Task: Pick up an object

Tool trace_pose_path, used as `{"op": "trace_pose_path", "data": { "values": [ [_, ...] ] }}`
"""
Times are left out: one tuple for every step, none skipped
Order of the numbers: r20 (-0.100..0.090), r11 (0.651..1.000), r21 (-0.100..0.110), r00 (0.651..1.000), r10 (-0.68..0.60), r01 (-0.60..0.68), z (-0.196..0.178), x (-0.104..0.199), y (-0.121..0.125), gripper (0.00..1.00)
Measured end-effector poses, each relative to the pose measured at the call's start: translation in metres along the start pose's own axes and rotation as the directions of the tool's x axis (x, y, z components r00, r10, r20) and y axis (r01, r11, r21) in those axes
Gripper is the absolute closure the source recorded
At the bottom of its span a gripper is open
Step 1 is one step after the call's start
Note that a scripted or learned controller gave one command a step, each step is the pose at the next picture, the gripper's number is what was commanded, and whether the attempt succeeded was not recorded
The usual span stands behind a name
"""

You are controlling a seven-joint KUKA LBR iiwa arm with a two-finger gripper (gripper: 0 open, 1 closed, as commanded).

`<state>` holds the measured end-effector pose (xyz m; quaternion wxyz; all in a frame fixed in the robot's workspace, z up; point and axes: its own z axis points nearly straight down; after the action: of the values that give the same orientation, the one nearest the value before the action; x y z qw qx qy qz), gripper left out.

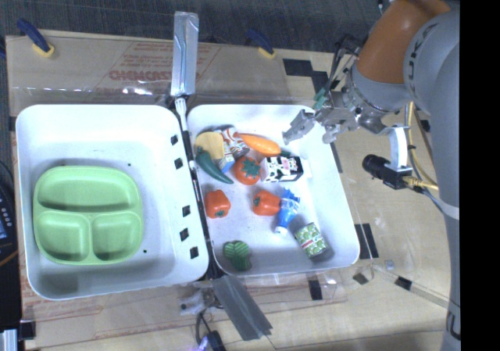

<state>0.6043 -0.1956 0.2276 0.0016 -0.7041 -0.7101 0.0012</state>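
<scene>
In the upper right of the view, above the far right corner of the right bin [332, 263]: gripper [312, 130], tilted, fingers [294, 128] spread apart, clasping nothing, just clear of the heap of toys below and to its left. Behind it, the grey arm [426, 52] with its orange band, reaching in from the right. In the right bin, all untouched: a carrot [258, 143] lying slantwise nearest the gripper; just under it a tomato [248, 171] touching a black-and-white cow-patterned carton [282, 168]; to the left a yellow piece [208, 142] and a dark green chili [211, 166] against the bin's left wall. Lower down, an orange pepper [217, 203] alone at the left, a second orange-red pepper [266, 202] just beside a blue bottle [286, 213], and a green-labelled can [311, 239] on its side touching the bottle's lower end. Near the front wall, a green leafy vegetable [237, 255], well apart from the rest. In the left bin [156, 146]: a pale green divided plate [88, 213] with three compartments, lying flat.
</scene>
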Motion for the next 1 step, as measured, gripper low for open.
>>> {"op": "trace_pose_path", "data": {
  "values": [
    [0.002, 0.995, -0.005, 0.995, -0.099, 0.099, -0.1142, -0.0132, -0.0068, 0.0]
  ]
}}
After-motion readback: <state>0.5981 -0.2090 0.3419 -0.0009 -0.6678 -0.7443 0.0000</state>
